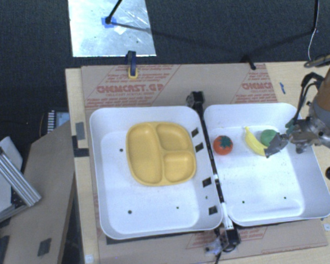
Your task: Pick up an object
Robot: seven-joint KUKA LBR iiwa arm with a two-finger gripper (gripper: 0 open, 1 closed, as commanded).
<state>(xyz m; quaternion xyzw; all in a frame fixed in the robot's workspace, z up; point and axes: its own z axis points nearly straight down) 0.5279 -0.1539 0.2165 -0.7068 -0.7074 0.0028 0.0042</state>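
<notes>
Right bin (271, 206): one tomato (223, 145), one banana (254, 141), gripper (274, 147).

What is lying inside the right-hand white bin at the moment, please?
The right bin holds a red-orange tomato-like toy, a yellow banana and a green object. The end effector covers the green object's right side, so its full shape is hidden.

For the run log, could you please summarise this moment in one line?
end effector: right bin, beside green object | banana, tomato: unheld | yellow tray: left bin
</notes>
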